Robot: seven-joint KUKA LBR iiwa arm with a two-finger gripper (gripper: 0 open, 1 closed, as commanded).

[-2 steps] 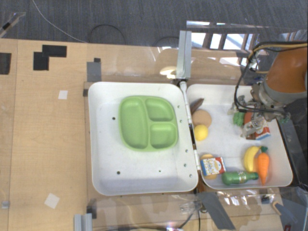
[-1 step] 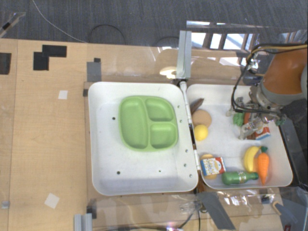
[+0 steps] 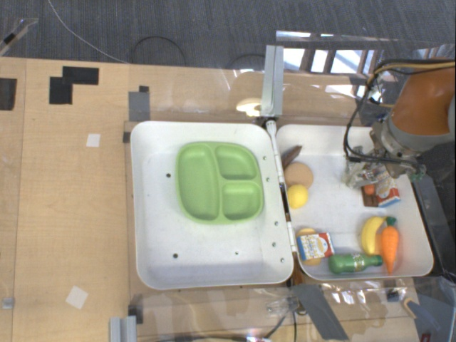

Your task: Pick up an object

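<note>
looks like the reach-in step to me: the arm is down in the right bin (image 3: 335, 148) with the claw (image 3: 370, 178) hanging right over a small brown and white packet (image 3: 378, 193) near the far right side. honestly can't tell if the claw is released or clenched from up here, or whether it's touching the packet. next move, i'd guess, is settling squarely on it and lifting. banana (image 3: 371, 234) and carrot (image 3: 389, 244) sit just below, so it shouldn't drift that way.
</note>
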